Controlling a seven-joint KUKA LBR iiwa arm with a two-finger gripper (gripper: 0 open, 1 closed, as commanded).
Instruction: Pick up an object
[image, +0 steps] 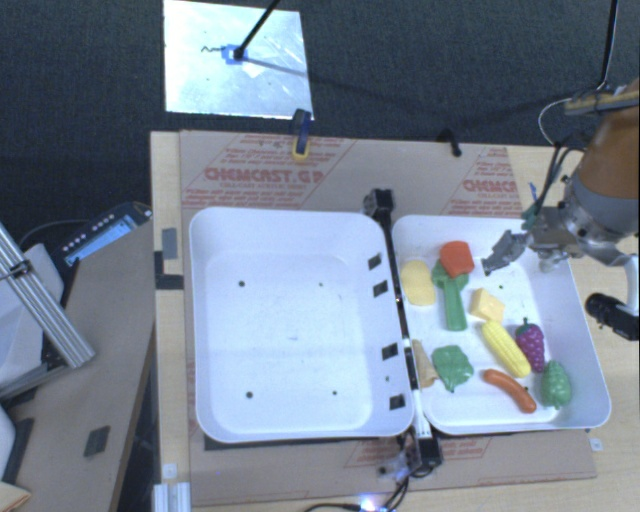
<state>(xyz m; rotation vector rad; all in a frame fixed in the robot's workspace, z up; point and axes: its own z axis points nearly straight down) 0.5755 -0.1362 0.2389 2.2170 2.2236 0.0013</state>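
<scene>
The arm enters from the right, and the claw (503, 252) hangs above the upper part of the right bin (588, 330); its spread cannot be told, and nothing is seen held in it. Just left of it lie a red and green toy (455, 280) and a pale yellow piece (418, 283). A yellow block (488, 304), corn cob (505, 347), purple grapes (531, 342), green lump (452, 366), orange sausage (511, 390) and small green piece (556, 383) crowd the lower half, near the rim. The left bin (290, 320) offers open floor. Both bins rest on a cardboard-covered worktop (260, 170); dark carpet (80, 100) lies beyond.
</scene>
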